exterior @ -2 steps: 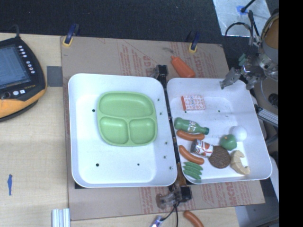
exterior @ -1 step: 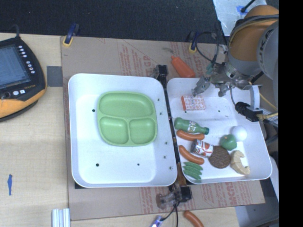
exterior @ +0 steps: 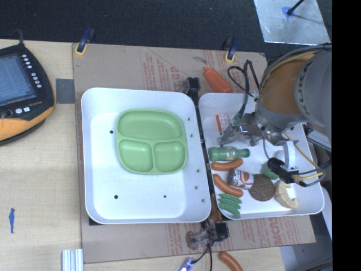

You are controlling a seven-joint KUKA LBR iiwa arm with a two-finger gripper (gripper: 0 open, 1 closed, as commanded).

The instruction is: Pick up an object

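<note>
The right bin [exterior: 316,208] holds several toy foods: a green bottle [exterior: 227,153] lying on its side, an orange sausage [exterior: 225,164] just below it, a second sausage [exterior: 227,186], a green pea pod [exterior: 229,203], a red-and-white packet [exterior: 242,178], a brown round patty [exterior: 262,188] and a pale bread piece [exterior: 286,194]. My gripper [exterior: 230,132] hangs over the upper left part of this bin, just above the green bottle. The grey arm with its orange band [exterior: 282,89] covers the bin's upper right. Nothing shows between the fingers.
The left bin [exterior: 96,202] carries a green divided plate [exterior: 151,140]. An orange carrot [exterior: 217,79] lies on the cardboard behind the right bin, and a sausage [exterior: 230,259] lies in front of it. A teach pendant [exterior: 17,95] sits at far left. Cables [exterior: 302,176] trail over the right bin.
</note>
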